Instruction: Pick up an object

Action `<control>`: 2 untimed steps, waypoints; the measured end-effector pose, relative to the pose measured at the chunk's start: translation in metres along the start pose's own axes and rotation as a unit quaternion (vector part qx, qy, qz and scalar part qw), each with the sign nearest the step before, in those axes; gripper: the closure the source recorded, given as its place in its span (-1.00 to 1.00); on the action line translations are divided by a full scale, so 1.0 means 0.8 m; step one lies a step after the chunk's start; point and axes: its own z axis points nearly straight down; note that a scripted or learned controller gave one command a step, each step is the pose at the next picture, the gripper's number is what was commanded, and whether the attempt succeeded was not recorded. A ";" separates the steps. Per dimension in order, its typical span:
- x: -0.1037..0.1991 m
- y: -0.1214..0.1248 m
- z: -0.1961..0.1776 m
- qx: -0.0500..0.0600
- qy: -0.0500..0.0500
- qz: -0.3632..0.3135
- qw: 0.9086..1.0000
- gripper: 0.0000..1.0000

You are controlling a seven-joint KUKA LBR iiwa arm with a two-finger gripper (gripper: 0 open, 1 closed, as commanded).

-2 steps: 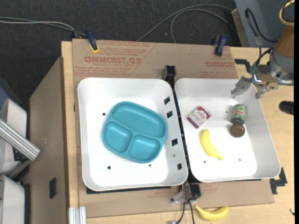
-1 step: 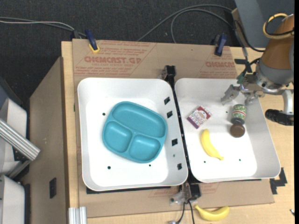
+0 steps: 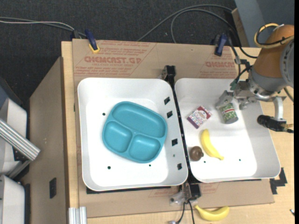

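Camera view looks down at a slant on the desk point(image 3: 140, 55), a brown board with red lettering, which bears two shallow white bins side by side. Left bin point(image 3: 88, 125) holds a blue divided plate point(image 3: 134, 131), lying flat near the bin's middle with its three compartments facing up.

Right bin point(image 3: 261, 153) holds several small things. A purple-and-white packet point(image 3: 199, 116) lies tilted near the bin's left part. A yellow banana point(image 3: 210, 145) lies just below it, and a small brown round thing point(image 3: 195, 153) sits touching or just beside the banana's lower left end, close to the wall between the bins. A small jar with a green label point(image 3: 229, 114) lies in the upper part of this bin, to the right of the packet.

Arm reaches in from the right, grey with its orange band at the upper right corner. Its pincer point(image 3: 232, 99) hangs directly over the jar, and the metal parts overlap the jar's top edge; whether the fingers are apart or together I cannot tell.

Another banana point(image 3: 212, 213) lies outside the bins at the front edge of the desk.
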 end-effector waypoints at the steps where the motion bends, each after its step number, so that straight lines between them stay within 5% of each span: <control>1: 0.000 0.001 -0.013 -0.001 0.000 -0.001 1.000 1.00; 2: 0.004 0.002 -0.068 -0.001 0.000 0.000 1.000 1.00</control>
